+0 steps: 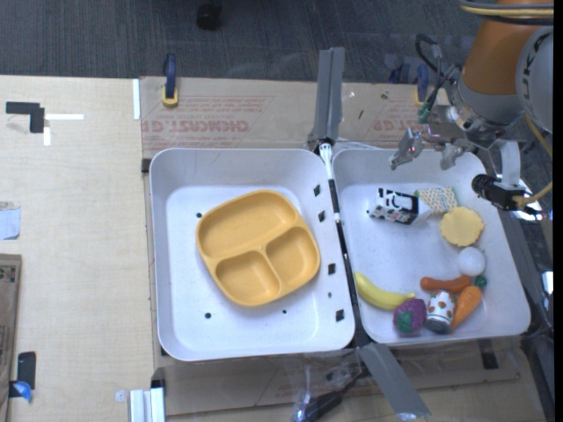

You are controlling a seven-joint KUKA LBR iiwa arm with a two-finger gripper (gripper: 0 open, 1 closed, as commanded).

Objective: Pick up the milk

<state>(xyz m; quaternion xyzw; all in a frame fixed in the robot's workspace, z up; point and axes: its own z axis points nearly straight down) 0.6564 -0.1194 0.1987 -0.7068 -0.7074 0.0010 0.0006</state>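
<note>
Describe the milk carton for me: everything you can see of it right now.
The milk carton is a small toy box with black-and-white cow patches. It lies on its side on the floor of the right bin, near the far wall. Its right end sits close against a pale speckled block; whether they touch is unclear. The gripper is above the bin's far rim, apart from the carton, not holding it.

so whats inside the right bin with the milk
Beside the milk in the right bin: a cracker, yellow cookie, white egg, banana, two carrots, purple grapes, small can. Anything beneath them stays hidden.
</note>
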